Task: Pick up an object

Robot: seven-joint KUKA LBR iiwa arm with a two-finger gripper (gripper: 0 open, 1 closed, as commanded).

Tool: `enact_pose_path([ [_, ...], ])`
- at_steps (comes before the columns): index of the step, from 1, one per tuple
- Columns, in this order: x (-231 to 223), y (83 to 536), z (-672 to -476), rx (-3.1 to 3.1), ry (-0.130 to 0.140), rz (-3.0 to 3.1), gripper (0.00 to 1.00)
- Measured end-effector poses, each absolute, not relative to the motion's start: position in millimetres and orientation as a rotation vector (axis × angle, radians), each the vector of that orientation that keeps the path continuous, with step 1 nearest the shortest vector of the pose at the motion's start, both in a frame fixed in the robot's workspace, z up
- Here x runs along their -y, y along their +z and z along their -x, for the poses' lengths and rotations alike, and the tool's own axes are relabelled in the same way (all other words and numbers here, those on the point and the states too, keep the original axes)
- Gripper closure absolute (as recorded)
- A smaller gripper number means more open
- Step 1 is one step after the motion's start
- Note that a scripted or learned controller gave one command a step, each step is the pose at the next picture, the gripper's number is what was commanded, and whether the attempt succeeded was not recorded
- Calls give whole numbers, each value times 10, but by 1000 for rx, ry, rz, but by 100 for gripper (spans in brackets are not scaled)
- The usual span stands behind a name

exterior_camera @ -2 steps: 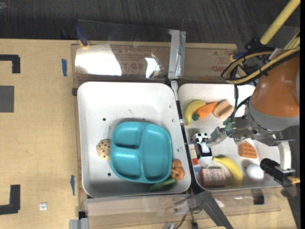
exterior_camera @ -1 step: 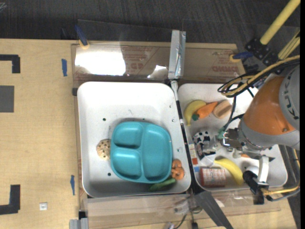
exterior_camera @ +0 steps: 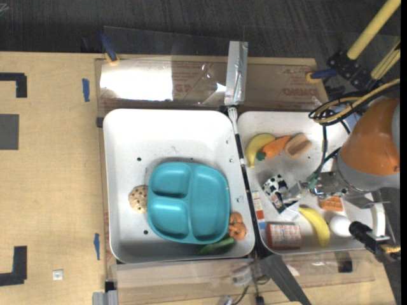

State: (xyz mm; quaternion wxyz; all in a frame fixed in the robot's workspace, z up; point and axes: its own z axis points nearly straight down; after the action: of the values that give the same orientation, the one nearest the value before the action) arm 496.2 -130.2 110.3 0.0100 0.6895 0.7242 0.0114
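1. The arm (exterior_camera: 374, 151) enters from the right edge and covers the far right part of the right bin (exterior_camera: 283, 121); its outer side is cut off by the frame, and whatever lies under it is hidden.
2. The gripper (exterior_camera: 304, 189) is small and dark against clutter, low over the middle of the right bin. Whether it is spread or closed cannot be told, and no object can be seen held in it.
3. Just beside the gripper tip lies a small black-and-white object (exterior_camera: 275, 185), too small to identify; contact cannot be judged.
4. Other candidates in the right bin: a banana (exterior_camera: 255, 146) and an orange carrot-like piece (exterior_camera: 275, 147) touching near the back, a tan block (exterior_camera: 298, 145) just beside them, a second banana (exterior_camera: 316, 223) at the front, a can (exterior_camera: 282, 235) lying on its side beside it, and a small orange item (exterior_camera: 331, 203) partly under the arm.
5. The left bin (exterior_camera: 127, 132) holds a teal divided plate (exterior_camera: 189, 201), a cookie-like piece (exterior_camera: 137, 198) touching its left edge, and an orange item (exterior_camera: 236, 226) and green item (exterior_camera: 215, 247) half tucked under its front right corner.
6. Both bins sit on the table (exterior_camera: 44, 170).
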Motion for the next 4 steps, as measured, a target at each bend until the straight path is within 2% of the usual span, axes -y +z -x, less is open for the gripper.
enact_pose_path([
  [1,1378,1072,-5818,-2273,35,-2122,0],
  [2,1119,1075,-6252,-2306,16,-2088,0],
  [3,1588,844,-6605,-2250,-15,-2205,0],
  [4,1733,856,-6167,-2313,-1,-2126,0],
])
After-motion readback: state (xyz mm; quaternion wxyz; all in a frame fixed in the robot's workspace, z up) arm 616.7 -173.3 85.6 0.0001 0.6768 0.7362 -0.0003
